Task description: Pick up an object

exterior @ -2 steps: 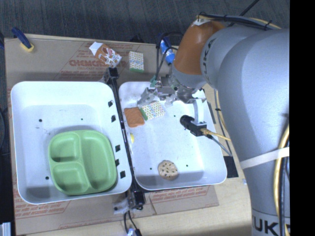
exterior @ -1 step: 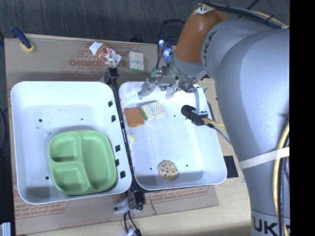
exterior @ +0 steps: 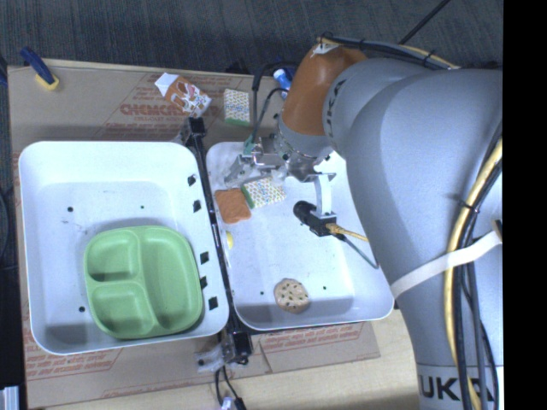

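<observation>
Cookie [exterior: 291, 295]: light, brittle; you take its edges gently. Gripper [exterior: 261, 162]: over the packet [exterior: 265, 193]; grip state can't be told.

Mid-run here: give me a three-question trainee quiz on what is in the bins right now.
1. True or false: the green divided plate lies in the left bin.
2. Which item lies nearest the right bin's front edge? A) cookie B) orange block C) patterned packet
3. Fill in: the gripper is over the ___ bin's far end.

Key: 1 true; 2 A; 3 right.
</observation>
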### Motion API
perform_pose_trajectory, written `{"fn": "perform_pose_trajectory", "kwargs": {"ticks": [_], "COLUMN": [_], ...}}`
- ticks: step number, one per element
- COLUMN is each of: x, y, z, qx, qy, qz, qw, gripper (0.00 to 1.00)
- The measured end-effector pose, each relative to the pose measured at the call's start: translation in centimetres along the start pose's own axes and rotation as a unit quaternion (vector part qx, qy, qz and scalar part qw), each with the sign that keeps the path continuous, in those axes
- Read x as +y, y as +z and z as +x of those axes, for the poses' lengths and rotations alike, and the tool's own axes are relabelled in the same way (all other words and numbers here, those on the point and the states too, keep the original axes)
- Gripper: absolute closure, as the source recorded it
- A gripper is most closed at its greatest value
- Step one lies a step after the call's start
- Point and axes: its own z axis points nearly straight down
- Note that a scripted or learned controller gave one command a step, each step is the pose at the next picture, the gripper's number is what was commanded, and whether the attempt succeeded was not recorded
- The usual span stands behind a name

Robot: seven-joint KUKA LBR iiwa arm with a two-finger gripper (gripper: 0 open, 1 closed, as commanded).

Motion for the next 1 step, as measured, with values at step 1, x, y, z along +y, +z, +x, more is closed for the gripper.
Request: {"fn": "perform_pose_trajectory", "kwargs": {"ticks": [1], "x": [0.12], "y": [-1.15], "z": [-0.05], "qx": [-0.001], "qy": [-0.001], "qz": [-0.001], "qw": [1.0000], "gripper": [1.00]}}
